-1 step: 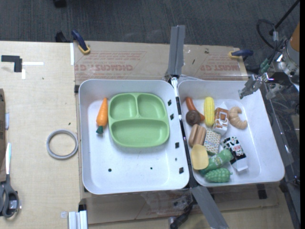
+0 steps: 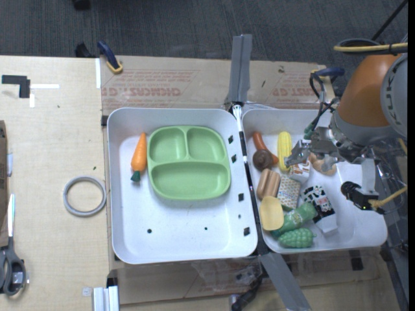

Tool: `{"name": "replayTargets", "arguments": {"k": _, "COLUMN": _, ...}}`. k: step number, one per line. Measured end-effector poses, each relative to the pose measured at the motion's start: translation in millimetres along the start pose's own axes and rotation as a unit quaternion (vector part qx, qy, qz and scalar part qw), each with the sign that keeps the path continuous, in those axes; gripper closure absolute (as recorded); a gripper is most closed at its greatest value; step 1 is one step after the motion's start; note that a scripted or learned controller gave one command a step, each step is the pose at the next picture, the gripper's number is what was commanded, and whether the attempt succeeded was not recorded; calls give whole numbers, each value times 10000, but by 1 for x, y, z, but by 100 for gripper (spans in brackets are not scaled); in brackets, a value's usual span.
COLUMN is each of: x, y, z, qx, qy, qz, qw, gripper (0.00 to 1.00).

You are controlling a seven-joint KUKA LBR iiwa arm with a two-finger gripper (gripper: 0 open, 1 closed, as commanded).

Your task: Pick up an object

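Observation:
The right bin (image 2: pixel 363 235) holds a heap of toy food: a yellow corn cob (image 2: pixel 284 149), a red sausage (image 2: pixel 259 140), a brown round piece (image 2: pixel 262 159), a tan bread roll (image 2: pixel 268 184), a yellow wedge (image 2: pixel 272 214), a bumpy green piece (image 2: pixel 297 238) and a black-and-white carton (image 2: pixel 317 201). My gripper (image 2: pixel 301 155) hangs low over the middle of this bin, just right of the corn cob and above a small white and orange item (image 2: pixel 299 170). The arm's orange band (image 2: pixel 364 94) rises behind it.
The left bin (image 2: pixel 181 238) carries a green divided plate (image 2: pixel 189 162) and a toy carrot (image 2: pixel 138 155) beside it. On the bench to the left lie a grey ring (image 2: pixel 85 195) and scissors (image 2: pixel 11 264). A metal divider (image 2: pixel 240 70) stands between the bins.

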State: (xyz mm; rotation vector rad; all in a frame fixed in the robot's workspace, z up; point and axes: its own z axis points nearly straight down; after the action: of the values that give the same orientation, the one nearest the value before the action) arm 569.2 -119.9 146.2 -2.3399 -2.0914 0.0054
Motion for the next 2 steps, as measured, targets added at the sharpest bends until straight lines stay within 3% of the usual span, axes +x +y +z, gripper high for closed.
{"name": "replayTargets", "arguments": {"k": 1, "x": 18, "y": 48, "z": 47, "qx": -77, "qy": -30, "qz": -1319, "qw": 9912, "gripper": 0}}
{"name": "replayTargets", "arguments": {"k": 2, "x": 19, "y": 49, "z": 38, "qx": -86, "qy": -29, "qz": -1312, "qw": 9913, "gripper": 100}}
